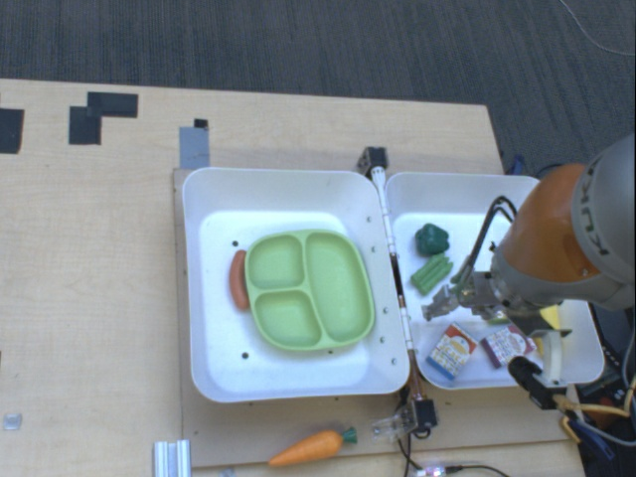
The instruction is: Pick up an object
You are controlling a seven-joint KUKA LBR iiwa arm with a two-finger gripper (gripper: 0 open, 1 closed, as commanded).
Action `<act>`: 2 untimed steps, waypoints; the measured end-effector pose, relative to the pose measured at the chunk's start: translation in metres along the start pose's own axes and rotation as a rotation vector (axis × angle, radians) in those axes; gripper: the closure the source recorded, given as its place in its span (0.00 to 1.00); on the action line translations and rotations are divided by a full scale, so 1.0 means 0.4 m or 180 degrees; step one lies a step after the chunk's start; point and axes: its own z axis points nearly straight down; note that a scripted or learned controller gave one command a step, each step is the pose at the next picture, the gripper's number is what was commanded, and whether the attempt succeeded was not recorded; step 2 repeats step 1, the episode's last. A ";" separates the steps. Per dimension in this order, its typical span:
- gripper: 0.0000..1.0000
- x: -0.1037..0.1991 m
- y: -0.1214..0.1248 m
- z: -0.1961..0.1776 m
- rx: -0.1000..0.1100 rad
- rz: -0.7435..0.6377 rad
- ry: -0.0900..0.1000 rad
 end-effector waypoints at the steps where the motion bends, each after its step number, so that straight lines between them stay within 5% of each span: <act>1: 0.00 -0.002 -0.012 0.055 0.0040 0.0011 0.0004; 2: 0.00 -0.002 -0.012 0.055 0.0040 0.0011 0.0004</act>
